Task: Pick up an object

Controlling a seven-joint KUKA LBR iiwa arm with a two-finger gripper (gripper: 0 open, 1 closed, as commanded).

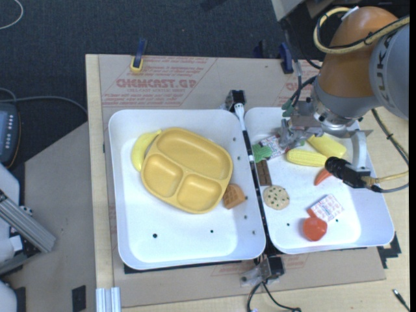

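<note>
- Camera view: gripper (294, 130) low over right bin (364, 236), far-left part, by corn cob (305, 156); how far it is open, or any hold, cannot tell.
- Right bin: corn cob, cookie (276, 197), red toy (314, 229), packet (326, 207).
- Left bin (162, 246): yellow 3-compartment tray (186, 169).

Divided tray (187, 169) sitting in left bin (130, 233); corn (307, 156), cookie (276, 197), tomato (314, 229) in right bin (370, 229); cookie left of tomato.
</note>
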